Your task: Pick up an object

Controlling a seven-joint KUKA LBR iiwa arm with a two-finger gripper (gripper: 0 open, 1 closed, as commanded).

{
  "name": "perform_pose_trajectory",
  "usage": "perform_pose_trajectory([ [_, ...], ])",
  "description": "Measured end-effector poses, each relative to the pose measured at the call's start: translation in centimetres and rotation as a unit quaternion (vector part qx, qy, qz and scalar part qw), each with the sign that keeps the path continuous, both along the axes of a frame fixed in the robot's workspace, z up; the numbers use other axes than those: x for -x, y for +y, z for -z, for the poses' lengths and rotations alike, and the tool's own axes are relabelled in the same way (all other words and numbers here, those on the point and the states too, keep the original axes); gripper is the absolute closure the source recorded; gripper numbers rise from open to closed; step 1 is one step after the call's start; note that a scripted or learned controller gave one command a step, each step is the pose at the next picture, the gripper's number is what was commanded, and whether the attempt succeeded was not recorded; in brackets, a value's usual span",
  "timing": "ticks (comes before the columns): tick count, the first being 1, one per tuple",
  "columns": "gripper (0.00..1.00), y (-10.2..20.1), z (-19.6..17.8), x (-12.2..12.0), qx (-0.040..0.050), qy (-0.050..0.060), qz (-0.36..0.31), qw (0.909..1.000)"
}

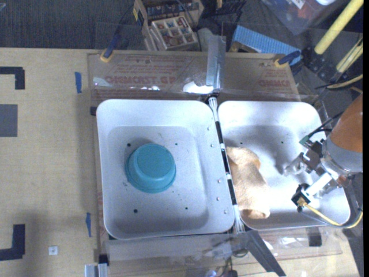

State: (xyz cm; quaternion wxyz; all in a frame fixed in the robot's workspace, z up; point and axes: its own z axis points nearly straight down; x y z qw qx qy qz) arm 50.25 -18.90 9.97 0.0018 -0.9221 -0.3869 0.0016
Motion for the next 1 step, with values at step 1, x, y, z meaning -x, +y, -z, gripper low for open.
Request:
perform_pose_trajectory([
  [1,0.0,5.16,-4.88,-6.72,0.0009,-0.001,-0.066,0.9978],
])
